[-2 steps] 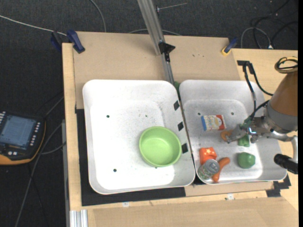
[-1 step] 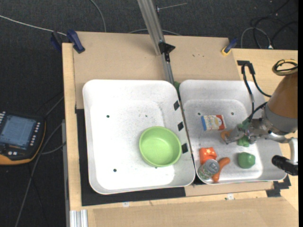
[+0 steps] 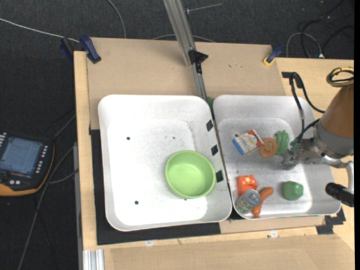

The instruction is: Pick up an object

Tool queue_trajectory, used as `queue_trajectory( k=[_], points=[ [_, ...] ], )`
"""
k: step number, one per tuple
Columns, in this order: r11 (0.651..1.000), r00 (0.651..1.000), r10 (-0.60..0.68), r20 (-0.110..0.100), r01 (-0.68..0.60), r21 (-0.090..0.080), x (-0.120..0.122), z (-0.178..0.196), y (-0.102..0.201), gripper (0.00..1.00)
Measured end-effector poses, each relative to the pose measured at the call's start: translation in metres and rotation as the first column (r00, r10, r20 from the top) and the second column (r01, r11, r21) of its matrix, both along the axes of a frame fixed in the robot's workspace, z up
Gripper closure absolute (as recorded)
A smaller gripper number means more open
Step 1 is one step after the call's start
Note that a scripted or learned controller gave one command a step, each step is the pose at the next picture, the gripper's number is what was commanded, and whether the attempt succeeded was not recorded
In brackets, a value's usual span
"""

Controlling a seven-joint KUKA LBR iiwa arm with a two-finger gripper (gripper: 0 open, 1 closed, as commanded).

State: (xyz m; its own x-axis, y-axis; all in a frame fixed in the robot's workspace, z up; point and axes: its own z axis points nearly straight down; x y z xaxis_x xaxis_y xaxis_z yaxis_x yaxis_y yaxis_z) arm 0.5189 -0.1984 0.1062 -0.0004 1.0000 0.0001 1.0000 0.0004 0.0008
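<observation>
1. Bins: two shallow white trays side by side on the bench. The left bin (image 3: 121,122) carries one green bowl (image 3: 190,174) near its lower right corner. The right bin (image 3: 247,107) carries all the small items.
2. Contents of the right bin: a small carton (image 3: 246,142) in white, blue and red; an orange ring (image 3: 268,147) just beside it; a green toy (image 3: 281,140) touching the ring's far side; an orange block (image 3: 247,183); a can (image 3: 248,199) lying at the front wall with an orange carrot-like piece (image 3: 262,198) against it; a green rounded lump (image 3: 292,190) standing apart to the right.
3. Gripper (image 3: 291,157): low in the right bin, just right of the ring and green toy. Whether it is spread or closed cannot be told; nothing is visibly held.
4. Nearest candidates: the ring and green toy, at the centre-right of the bin.
5. Handling judgement: both look like light, stiff plastic, probably smooth and inclined to skid. The ring offers a thin rim to pinch across; the toy's narrow body looks the surer hold. Crowding between them risks a nudge rather than a grasp.
</observation>
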Motion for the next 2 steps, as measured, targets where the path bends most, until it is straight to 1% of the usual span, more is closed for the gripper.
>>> queue_trajectory(
  k=[1,2],
  points=[
    [1.0,1.0,0.0,0.005,0.0,-0.002,-0.002,0.062,-0.003,1.0],
    [1.0,1.0,0.0,0.004,0.0,-0.001,0.007,0.11,-0.006,1.0]
  ],
)
